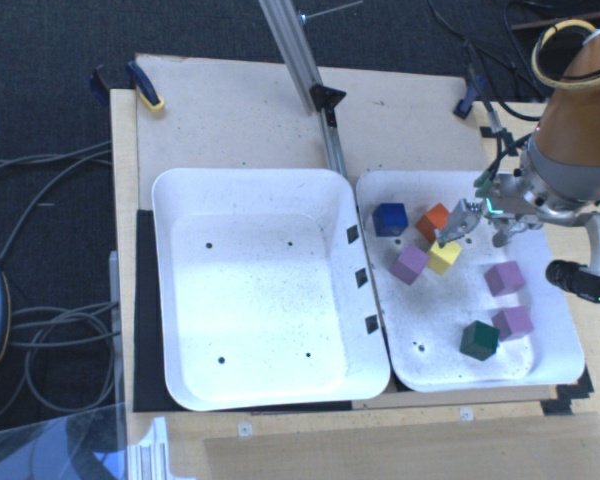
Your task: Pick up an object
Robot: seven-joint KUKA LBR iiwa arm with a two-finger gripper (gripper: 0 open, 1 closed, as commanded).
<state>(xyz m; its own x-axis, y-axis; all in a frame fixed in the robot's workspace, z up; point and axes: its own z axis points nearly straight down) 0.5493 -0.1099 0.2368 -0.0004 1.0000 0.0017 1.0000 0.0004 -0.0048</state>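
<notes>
over the right bin [550, 363], the gripper [456, 226] is hovering just above the yellow cube [444, 257] and orange cube [435, 218]; whether it is gripping anything cannot be told. six cubes are lying in this bin: one blue cube [389, 219], one orange, one yellow, one green cube [479, 340], and three purple cubes [410, 264]. beside it, the left bin [250, 298] is sitting.
</notes>
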